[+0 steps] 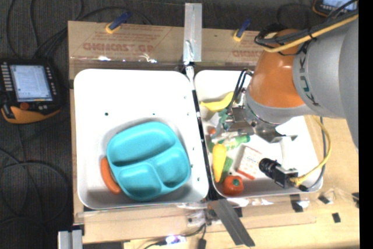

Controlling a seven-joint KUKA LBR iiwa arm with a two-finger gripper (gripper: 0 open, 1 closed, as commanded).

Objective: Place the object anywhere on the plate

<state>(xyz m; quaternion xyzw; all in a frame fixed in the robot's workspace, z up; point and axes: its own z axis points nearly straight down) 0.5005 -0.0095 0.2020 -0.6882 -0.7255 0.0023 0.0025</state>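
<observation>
Finger state cannot be determined: the gripper [233,125] points down into the right bin and its tips are hidden among the items beneath it.

Left bin [93,90]: a turquoise plate [148,159] with three compartments lies tilted in the lower half. An orange object [108,175], carrot-like, lies against the plate's lower-left rim, partly tucked under it.

Right bin [306,143]: the small objects are clustered at its left side, well apart from the plate and separated from it by the wall between the bins. A yellow banana-shaped item [217,104] lies at the top of the cluster, just left of the gripper. Below the gripper lies a yellow object [218,160], and beside it a white-and-red packet [247,161]. A red tomato-like object [233,185] sits near the bin's lower edge. Small greenish items directly under the gripper are too obscured to identify.

The grey arm [332,73], with its orange band [280,76], covers the upper right of this bin.
</observation>
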